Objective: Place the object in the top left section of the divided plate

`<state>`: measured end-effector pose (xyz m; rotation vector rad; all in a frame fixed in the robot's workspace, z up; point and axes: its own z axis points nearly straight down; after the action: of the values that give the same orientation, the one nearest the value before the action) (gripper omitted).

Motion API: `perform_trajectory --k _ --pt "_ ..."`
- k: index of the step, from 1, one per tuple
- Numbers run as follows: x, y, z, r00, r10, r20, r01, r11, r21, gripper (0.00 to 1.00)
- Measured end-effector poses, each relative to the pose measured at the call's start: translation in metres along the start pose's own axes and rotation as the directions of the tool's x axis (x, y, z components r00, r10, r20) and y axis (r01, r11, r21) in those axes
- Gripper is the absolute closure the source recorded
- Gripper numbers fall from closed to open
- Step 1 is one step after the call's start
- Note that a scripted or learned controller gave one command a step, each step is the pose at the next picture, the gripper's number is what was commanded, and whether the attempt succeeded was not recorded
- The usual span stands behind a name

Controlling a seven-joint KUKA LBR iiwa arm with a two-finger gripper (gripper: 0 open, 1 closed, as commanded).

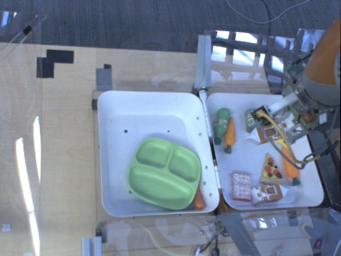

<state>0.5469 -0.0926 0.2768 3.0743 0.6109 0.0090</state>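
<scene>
Camera view, step: judged as the approach to a pick in the right white bin (314, 196).
Doing it well: settle on one item and come down square over it, clear of its neighbours.
Grey robot pincer (290, 124): over the right white bin's far right corner; spread or pressed together, cannot tell.
Object: probably the small green can (249, 120), just beside the pincer, by the far edge.
Green divided plastic plate (165, 174): left white bin (117, 121), near right corner, well apart from the pincer.

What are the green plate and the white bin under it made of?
The green plate looks like plastic: smooth, evenly coloured, with rounded moulded ridges. The white bin is probably plastic too: smooth, slightly glossy, rounded corners.
</scene>
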Motion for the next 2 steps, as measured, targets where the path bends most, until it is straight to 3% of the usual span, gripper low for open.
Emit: perform_trajectory --k 1,2 --pt "0.01 -0.131 0.051 0.982 0.186 0.005 -0.186 0.982 0.005 1.0" --pt "0.065 -0.129 0.064 0.982 0.187 0.006 -0.187 0.982 0.007 1.0"
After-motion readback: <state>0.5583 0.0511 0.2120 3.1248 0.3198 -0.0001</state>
